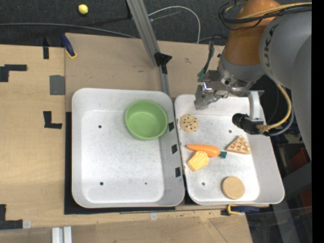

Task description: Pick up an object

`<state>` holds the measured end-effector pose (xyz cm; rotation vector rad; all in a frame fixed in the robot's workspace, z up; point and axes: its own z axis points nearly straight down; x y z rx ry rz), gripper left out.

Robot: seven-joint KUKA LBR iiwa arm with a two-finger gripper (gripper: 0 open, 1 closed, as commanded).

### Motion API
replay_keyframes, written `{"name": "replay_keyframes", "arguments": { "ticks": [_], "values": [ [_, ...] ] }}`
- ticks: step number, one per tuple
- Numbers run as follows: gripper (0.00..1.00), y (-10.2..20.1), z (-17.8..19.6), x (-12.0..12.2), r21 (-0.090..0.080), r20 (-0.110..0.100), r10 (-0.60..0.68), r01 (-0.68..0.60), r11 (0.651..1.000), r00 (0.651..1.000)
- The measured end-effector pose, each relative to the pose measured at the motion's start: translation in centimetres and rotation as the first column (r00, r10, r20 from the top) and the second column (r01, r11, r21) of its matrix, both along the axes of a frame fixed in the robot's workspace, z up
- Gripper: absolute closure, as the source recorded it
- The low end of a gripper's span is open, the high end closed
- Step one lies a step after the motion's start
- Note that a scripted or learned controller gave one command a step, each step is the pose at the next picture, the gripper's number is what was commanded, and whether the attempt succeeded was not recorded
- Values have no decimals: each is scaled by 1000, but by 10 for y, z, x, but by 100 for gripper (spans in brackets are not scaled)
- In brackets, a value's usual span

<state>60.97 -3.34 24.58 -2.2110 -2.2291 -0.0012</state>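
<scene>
Plainly, the main risk from here is a descent that lands on nothing: the gripper (pixel 202 101) hangs over the upper left corner of the right bin (pixel 268 186), close to the bin wall and to the divide between the two bins, and a straight drop from that spot would likely meet bare floor or clip the rim instead of an object. The nearest candidate is the chocolate-chip cookie (pixel 189 123), lying flat just below the gripper in the frame; being thin and flat, it could slide away or slip out as the jaws close. Lower in the same bin lie the toy carrot (pixel 203 149), with a yellow corn piece (pixel 198 161) touching it from below, so a grasp there might nudge both or catch two things at once. The pizza slice (pixel 238 146) sits just right of the carrot's green tip, and a round tan biscuit (pixel 233 187) rests near the bin's lower right. In the left bin (pixel 86 186), a green bowl (pixel 146 119) stands at the upper right, well apart from the gripper. As for the jaws, I cannot tell how they stand; nothing is seen between them, and they appear to touch no object.
</scene>
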Motion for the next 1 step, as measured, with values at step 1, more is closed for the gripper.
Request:
{"name": "replay_keyframes", "arguments": {
  "ticks": [1],
  "values": [
    [100, 48, -14, 9, -1, -2, -2, 2, 1000, 1000]
  ]
}}
